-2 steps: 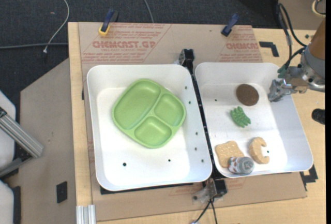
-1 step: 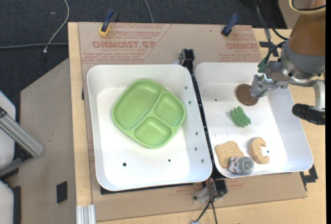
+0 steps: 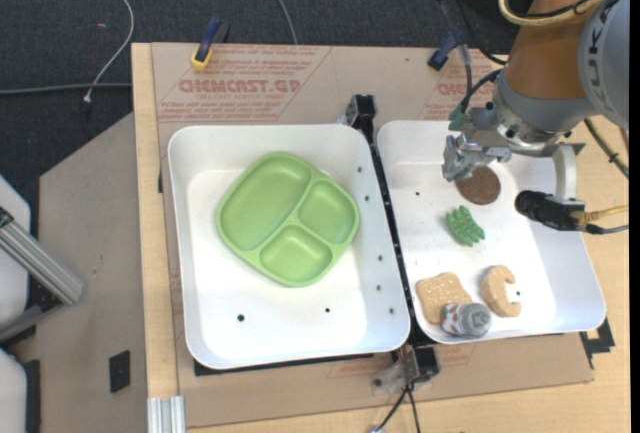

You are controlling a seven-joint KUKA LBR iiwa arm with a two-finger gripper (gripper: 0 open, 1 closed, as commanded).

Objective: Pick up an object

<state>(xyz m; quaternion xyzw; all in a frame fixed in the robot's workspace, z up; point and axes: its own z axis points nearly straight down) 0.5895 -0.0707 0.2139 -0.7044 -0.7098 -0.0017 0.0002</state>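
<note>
Over in the right-hand bin (image 3: 590, 291), toward the upper right of the frame, the gripper (image 3: 466, 164) hangs low with a brown round disc (image 3: 481, 187) just below and right of it, touching or nearly so; whether the disc sits under the tool or beside it I can't make out, nor whether the fingers are wide or closed. The arm (image 3: 560, 41) bends in from the upper right edge, wrist pointing down, while a green leafy piece (image 3: 464, 225) lies further down the bin.
</note>
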